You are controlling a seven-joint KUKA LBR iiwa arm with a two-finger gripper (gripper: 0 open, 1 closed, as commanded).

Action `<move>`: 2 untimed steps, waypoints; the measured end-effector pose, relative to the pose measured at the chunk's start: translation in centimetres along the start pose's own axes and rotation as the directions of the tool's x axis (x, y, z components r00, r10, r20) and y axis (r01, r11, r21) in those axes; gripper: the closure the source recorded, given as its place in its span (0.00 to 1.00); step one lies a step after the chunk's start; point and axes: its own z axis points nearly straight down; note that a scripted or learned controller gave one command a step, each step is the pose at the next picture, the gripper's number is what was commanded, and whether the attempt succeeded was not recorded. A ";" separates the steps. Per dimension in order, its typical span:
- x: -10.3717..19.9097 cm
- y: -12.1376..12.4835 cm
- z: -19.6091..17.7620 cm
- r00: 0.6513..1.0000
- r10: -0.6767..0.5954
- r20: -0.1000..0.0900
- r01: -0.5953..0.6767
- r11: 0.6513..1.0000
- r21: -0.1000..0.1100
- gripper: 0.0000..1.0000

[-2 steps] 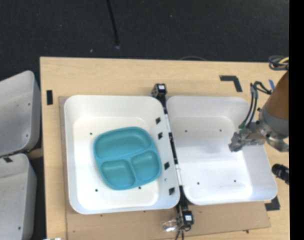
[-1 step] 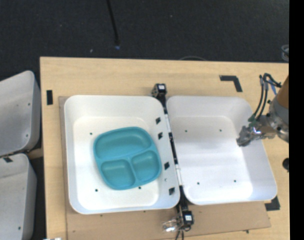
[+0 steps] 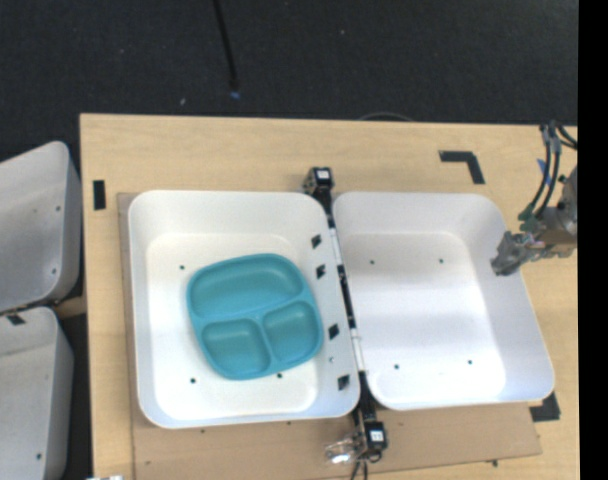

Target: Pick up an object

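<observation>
My end effector (image 3: pixel 511 253) sits at the right edge of the frame, about halfway down, just over the right rim of the right bin (image 3: pixel 424 218). What I can see of it is a small grey block with cables running up from it toward the upper right; it is blurred and partly cut by the frame's edge, so I cannot tell how it stands, and I see nothing held in it.

The thing I could pick up is a teal divided plate (image 3: pixel 254 315). It lies flat on the floor of the left bin (image 3: pixel 144 268), in the lower left part of the frame, a little below the middle of that bin. It has three compartments: one long one across its upper side and two smaller ones along its lower side. It is turned slightly, so its long compartment slants up toward the right. The plate is well apart from my end effector, with the whole width of the right bin between us.

The two white bins sit side by side on the pale wooden bench (image 3: pixel 234 153), touching along a middle seam where small black clips (image 3: pixel 340 298) line the joint. A small black fitting (image 3: pixel 320 179) stands at the top of the seam and another (image 3: pixel 369 433) at the bottom. At the far left of the frame, beside the bench, lie two pale grey panels (image 3: pixel 24 228), one above the other.
</observation>
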 end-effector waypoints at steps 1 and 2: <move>4.1 0.4 0.1 1.000 -0.002 -0.003 0.002 1.000 0.006 1.00; 8.8 0.1 0.5 1.000 -0.002 -0.003 0.002 1.000 0.007 1.00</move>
